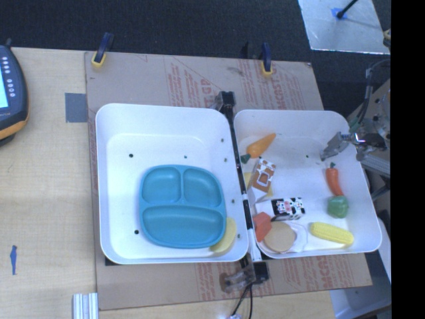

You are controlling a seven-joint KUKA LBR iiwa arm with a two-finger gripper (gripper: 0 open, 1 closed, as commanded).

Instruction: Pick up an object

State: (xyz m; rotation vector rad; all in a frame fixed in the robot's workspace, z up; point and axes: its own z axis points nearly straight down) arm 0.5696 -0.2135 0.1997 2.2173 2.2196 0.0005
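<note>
The end effector [337,145] hovers above the toy carrot [333,179]; its grip state can't be told. Next, it should lower.

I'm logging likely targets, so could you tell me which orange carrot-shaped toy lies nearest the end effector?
The small red-orange carrot just below the end effector, above the green toy. The other carrot lies by the bin divider.

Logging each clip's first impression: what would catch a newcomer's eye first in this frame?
The big blue plate, split into compartments, dominates the left bin, with a yellow banana at its lower right corner. The right bin holds a jumble of toy food: a carrot, corn and a green piece. The gripper hangs over that bin's upper right.
</note>
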